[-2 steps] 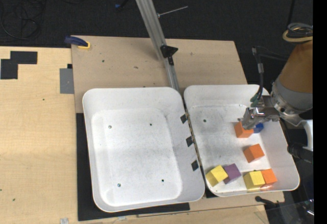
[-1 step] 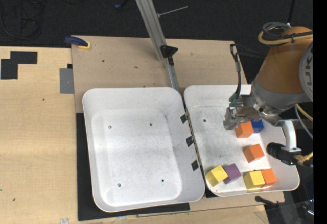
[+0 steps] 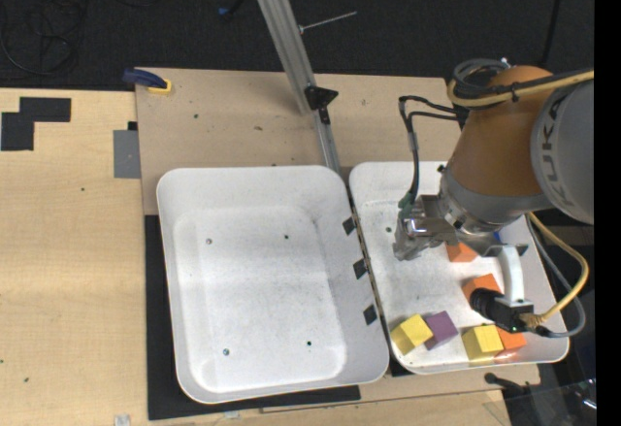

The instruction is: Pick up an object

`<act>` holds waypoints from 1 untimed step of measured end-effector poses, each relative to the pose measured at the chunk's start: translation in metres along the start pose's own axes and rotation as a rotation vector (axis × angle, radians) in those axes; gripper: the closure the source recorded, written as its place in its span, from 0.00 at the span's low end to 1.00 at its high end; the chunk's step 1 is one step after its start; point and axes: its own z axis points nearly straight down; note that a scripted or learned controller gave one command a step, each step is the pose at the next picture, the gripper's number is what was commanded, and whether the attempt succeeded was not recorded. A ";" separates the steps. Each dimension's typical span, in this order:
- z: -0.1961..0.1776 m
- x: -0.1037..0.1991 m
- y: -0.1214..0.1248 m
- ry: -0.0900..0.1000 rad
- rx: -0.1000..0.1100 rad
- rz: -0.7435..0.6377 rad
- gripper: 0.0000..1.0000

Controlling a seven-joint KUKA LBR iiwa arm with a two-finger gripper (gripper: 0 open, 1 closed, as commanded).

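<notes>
My gripper [image 3: 411, 240] hangs over the upper middle of the right bin [image 3: 380, 191], under the orange band of the arm. At the bin's front lie a yellow block [image 3: 410, 333] and, touching it, a purple block [image 3: 441, 326]. A second yellow block [image 3: 479, 343] sits further right with an orange piece [image 3: 512, 342] beside it. Another orange block [image 3: 462, 253] shows just right of the gripper, partly hidden by the wrist. None of these things sits between the fingers as far as the view shows.
The left bin [image 3: 252, 278] stands beside the right one, joined by black clips along the shared wall. A slanted aluminium bar [image 3: 289, 36] rises behind the bins. The wooden bench [image 3: 68, 249] stretches to the left.
</notes>
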 end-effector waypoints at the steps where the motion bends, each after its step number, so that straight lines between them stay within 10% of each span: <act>1: -0.011 0.053 -0.010 0.000 -0.002 -0.001 1.00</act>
